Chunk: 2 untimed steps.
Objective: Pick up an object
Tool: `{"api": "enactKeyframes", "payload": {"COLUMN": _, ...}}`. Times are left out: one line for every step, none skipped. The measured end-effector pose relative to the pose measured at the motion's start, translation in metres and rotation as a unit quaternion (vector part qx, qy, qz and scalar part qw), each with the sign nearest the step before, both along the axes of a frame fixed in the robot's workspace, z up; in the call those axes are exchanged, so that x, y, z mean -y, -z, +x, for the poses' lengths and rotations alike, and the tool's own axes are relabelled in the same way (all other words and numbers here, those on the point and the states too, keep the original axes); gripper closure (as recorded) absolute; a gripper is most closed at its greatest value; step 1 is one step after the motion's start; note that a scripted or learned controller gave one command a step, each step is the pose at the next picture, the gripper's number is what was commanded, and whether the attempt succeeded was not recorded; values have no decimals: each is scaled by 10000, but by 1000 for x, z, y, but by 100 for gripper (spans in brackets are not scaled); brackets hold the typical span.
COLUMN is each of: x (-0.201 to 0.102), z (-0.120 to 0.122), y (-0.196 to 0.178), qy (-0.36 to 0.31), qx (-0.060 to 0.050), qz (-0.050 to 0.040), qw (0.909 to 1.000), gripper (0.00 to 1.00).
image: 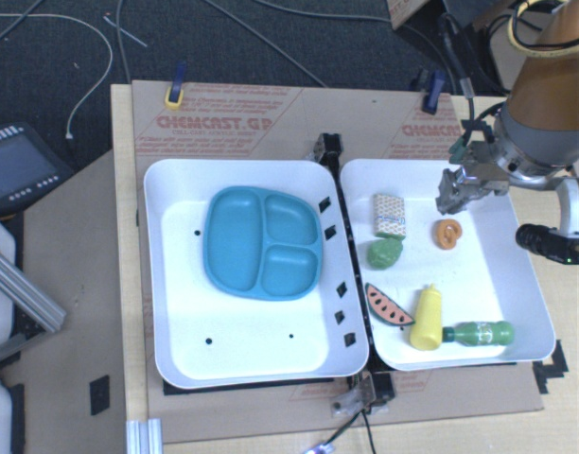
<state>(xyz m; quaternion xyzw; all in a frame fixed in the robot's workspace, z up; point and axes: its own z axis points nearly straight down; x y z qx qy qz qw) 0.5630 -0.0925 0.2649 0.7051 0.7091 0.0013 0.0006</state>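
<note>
Gripper (454,197) hangs just above orange piece (447,234) in right bin (526,253), apparently lined up for it; finger state: cannot tell.

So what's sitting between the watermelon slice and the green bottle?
The yellow bottle lies between the watermelon slice and the green bottle, in the right bin, seen in the camera view.

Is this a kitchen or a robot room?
Most likely a robot lab, not a kitchen. A grey robot arm with an orange band reaches over two shallow white bins, loose cables trail on the floor, and the food, like the watermelon slice toy, looks plastic.
</note>
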Motion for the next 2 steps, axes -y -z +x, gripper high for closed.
{"api": "enactKeyframes", "payload": {"x": -60, "z": 4, "y": 5, "qy": -6, "qx": -22, "qz": 9, "qw": 10000, "gripper": 100}}
{"api": "enactKeyframes", "payload": {"x": -115, "z": 14, "y": 2, "qy": -5, "qx": -3, "qz": 3, "qw": 10000, "gripper": 100}}
